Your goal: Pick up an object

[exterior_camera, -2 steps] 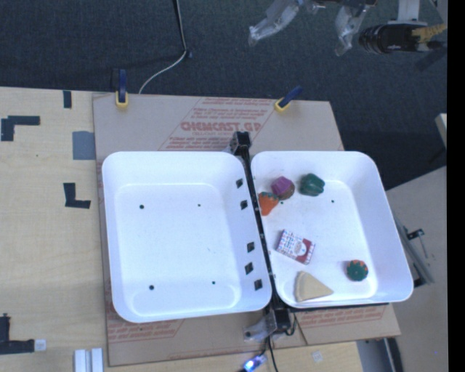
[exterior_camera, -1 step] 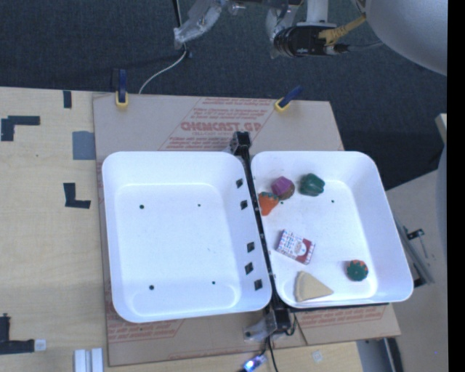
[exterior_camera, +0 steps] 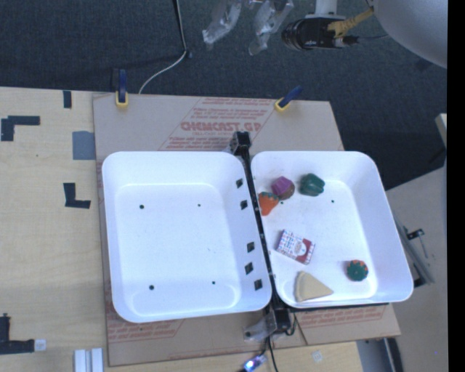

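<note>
Your gripper [exterior_camera: 243,22] hangs high beyond the bins' far edge, fingers spread, gripping nothing.
The right bin [exterior_camera: 385,211] holds a purple toy [exterior_camera: 282,187], green toy [exterior_camera: 312,184], orange piece [exterior_camera: 267,204], red-patterned packet [exterior_camera: 295,247], cream wedge [exterior_camera: 312,287] and green ball [exterior_camera: 357,270] near its right edge.

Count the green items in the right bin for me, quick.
2. One green item lies near the bin's far wall, right of the purple piece. The other green item sits near the front right corner. None looks hidden.
</note>
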Motion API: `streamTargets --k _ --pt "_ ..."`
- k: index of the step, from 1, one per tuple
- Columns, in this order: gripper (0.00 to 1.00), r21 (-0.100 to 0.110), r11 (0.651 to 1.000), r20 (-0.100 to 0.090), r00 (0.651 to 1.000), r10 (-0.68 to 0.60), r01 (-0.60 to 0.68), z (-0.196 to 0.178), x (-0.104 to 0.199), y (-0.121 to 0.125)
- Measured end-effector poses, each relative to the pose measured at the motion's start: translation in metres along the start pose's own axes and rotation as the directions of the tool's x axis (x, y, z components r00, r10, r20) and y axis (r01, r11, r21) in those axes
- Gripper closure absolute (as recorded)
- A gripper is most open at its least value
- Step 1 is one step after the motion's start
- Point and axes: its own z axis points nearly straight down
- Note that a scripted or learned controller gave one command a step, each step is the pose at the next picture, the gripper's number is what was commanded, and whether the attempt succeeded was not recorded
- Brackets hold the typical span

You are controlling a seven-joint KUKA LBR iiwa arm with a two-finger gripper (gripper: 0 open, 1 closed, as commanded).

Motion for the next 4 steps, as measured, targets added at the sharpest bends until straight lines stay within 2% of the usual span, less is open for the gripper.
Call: streamTargets --k 1,2,4 --pt "1.00 0.001 1.000 -0.001 1.000 -0.002 0.002 0.012 0.074 0.001" --pt "1.00 0.002 1.000 0.000 1.000 0.004 -0.004 0.010 0.063 -0.020" --pt "1.00 0.002 1.000 0.001 1.000 0.000 0.000 -0.009 0.065 -0.019"
